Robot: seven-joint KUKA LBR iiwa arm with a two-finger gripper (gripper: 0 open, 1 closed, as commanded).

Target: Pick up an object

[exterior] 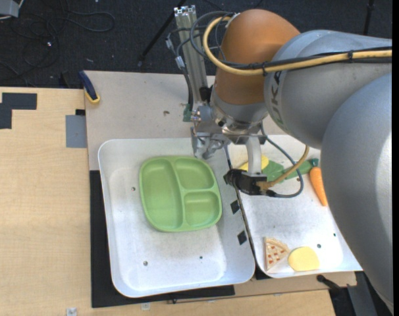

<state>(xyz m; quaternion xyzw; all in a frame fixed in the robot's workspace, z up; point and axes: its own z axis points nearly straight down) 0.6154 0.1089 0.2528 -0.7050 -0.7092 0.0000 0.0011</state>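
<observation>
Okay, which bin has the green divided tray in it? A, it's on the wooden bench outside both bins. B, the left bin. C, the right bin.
B: the green divided tray lies flat inside the left bin, while the right bin holds the pizza slice toy and the carrot.

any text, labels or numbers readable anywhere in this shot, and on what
None can be read.
The grey arm bears a dark mark at its joint near the orange band: partly hidden, illegible.
The green tray, pizza slice and white bins carry no writing.
</observation>
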